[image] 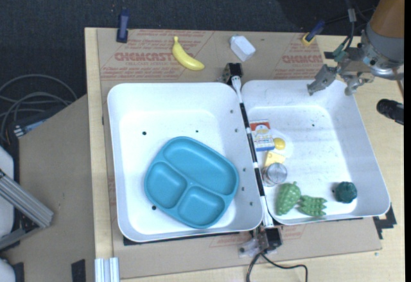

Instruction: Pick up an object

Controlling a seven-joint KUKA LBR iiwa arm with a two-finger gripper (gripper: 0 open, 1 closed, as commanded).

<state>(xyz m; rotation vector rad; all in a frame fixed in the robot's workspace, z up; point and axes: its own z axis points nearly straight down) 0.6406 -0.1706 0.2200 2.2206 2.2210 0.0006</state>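
Gripper: the gripper (335,81) is seen spread and unladen above the right bin's (366,146) far edge.
Objects: six small things are clustered in the right bin's near-left part, including a red-and-white box (260,135), a green toy (288,198) and a dark-green ball (345,192).
Left bin: one blue divided plate (191,180) is held.
Table: one banana (185,56) is found beyond the bins.

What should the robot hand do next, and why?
Probably swing in over the right bin toward the dark green ball. The gripper hangs open above the bin's far edge, holding nothing, and the ball sits apart from the other toys.
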